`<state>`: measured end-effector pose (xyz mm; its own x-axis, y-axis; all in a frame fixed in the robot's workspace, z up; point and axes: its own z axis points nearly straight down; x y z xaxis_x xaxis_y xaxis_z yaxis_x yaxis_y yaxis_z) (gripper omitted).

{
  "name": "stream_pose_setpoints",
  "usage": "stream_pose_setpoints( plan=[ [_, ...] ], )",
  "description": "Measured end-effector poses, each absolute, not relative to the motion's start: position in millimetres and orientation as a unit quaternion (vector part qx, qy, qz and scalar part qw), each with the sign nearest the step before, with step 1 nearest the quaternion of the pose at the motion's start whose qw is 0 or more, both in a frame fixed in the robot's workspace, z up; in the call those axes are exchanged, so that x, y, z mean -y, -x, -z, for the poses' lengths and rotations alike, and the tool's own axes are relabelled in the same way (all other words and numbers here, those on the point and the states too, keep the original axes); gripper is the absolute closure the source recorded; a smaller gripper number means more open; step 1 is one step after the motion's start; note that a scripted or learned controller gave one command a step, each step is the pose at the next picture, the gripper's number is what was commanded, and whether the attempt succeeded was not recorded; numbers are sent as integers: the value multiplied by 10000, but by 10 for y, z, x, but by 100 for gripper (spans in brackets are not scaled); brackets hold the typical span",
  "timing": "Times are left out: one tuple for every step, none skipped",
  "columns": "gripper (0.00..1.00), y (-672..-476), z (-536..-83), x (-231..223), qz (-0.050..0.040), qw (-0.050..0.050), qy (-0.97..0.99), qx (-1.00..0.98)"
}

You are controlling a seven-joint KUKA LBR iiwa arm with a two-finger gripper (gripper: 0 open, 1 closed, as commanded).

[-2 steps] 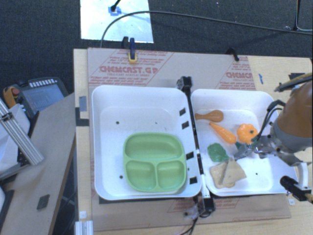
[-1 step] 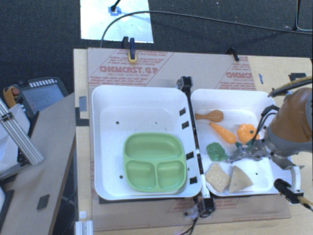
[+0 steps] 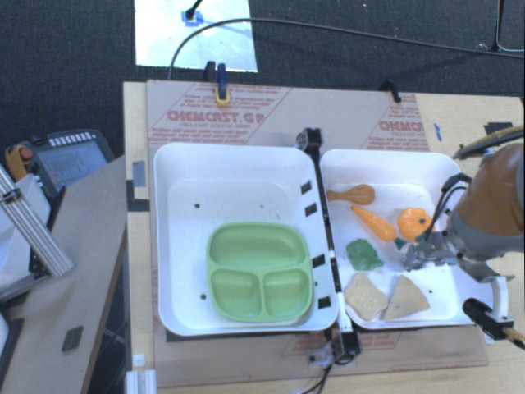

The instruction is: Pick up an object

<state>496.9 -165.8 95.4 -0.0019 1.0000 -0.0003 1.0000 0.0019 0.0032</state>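
Observation:
The right bin [image 3: 385,164] holds several toy foods. A tan spoon-shaped piece [image 3: 353,194] lies near its back left, an orange carrot [image 3: 373,222] slants across the middle, and an orange pumpkin [image 3: 414,222] sits beside it. A green leafy piece [image 3: 363,254] lies left of centre. Two beige bread wedges [image 3: 367,296] [image 3: 406,299] rest at the front. My gripper [image 3: 415,257] hangs low over the bin's right half, between the pumpkin and the right wedge, reaching in from the right.
A green divided plate [image 3: 260,272] lies in the left bin [image 3: 238,171]. A black divider with clips [image 3: 320,212] runs between the bins. The orange-banded arm [image 3: 496,199] covers the right bin's far right side.

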Motion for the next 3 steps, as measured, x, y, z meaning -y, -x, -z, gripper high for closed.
stream_pose_setpoints(
  plan=[
    [100, -4953, -1575, 1715, -15, 33, -7061, -7081],
    [100, -5025, -2199, 1678, -21, 40, -7054, -7088],
    [100, -5042, -2737, 1682, -17, 34, -7055, -7087]
  ],
)
